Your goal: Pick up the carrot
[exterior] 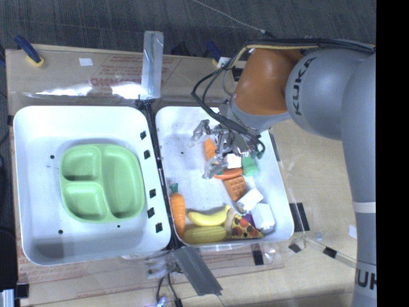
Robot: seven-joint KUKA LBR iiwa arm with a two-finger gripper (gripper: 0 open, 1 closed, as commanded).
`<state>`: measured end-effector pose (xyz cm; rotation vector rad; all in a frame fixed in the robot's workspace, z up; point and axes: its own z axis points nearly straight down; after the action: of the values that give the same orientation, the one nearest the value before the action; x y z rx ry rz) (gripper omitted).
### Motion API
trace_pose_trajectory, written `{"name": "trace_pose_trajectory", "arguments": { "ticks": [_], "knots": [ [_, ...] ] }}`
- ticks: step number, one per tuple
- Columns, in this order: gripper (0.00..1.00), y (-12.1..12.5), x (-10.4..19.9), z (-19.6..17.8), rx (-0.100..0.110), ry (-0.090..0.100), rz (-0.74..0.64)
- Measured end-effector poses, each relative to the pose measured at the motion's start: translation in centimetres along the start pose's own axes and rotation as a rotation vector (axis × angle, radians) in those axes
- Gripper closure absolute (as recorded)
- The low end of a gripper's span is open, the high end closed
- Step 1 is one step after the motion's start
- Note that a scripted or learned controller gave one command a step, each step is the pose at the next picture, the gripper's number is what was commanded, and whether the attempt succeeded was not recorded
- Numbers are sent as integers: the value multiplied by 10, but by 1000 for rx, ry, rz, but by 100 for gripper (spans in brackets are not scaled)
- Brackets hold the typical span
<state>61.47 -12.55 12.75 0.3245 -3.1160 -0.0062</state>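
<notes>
A pale green plastic divided plate [101, 181] with three compartments lies in the left shallow white bin [32, 171], which sits on the cardboard-covered bench [64, 69] beside a blue clip [29, 50] at the far left corner. A strip of silver tape [153, 64] runs down over the join between the two bins. In the right shallow white bin [176, 123], the orange toy carrot with a green top [177, 210] lies along the left wall toward the near side, pointing near and far, just left of a yellow toy banana [208, 217] and a yellow toy corn cob [204, 235] at the near wall. To their right rest a toy pizza slice with coloured toppings [242, 226], a white block [250, 199] and a white-and-purple box [262, 217]. Farther back, an orange waffle-patterned piece [234, 187] and a small green block [249, 167] lie under the metal two-finger gripper [220, 155], which hangs over the middle of the right bin; a small orange piece [209, 149] sits at its fingers, and whether they are spread or closed cannot be told. The carrot lies apart from the gripper, nearer and to the left. The grey arm with its orange band [265, 82] reaches in from the right, black cables looping beside it.
</notes>
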Motion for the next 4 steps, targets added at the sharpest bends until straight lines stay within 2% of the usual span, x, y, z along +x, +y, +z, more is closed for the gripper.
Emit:
{"name": "trace_pose_trajectory", "arguments": {
  "ticks": [1,2,3,4],
  "knots": [
    [0,-2,-17,36,3,-6,24],
    [100,-1,-20,23,6,-13,19],
    [100,-19,-31,-34,6,-14,186],
    [0,-19,-30,-33,5,-12,185]
  ]
}}
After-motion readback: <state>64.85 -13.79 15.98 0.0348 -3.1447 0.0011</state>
